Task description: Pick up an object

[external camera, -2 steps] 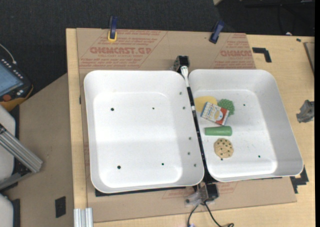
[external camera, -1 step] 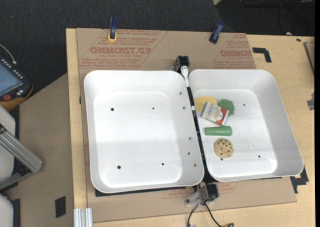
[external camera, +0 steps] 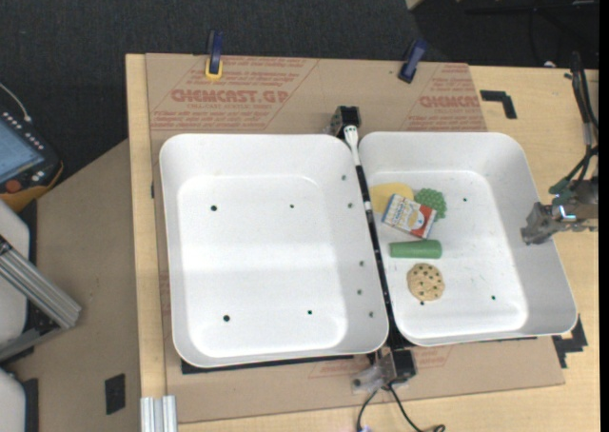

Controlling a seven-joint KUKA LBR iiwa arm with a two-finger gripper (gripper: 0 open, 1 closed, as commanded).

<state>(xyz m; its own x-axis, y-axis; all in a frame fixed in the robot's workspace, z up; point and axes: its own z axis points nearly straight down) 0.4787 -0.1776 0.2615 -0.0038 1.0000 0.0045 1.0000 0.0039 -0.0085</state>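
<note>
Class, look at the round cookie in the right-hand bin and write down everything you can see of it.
The cookie is a small, round, tan disc dotted with dark specks, like a chocolate-chip biscuit; it may well be a toy. It lies flat on the floor of the right bin, towards its left side and nearest the front of the group of items. Just behind it lies a green cylinder, very close, though whether they touch is unclear. The end effector is at the bin's right rim, well away from it.

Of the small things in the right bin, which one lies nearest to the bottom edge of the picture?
The round cookie. It lies below the green stick, the little carton and the other pieces, all higher up in the right bin.
</note>
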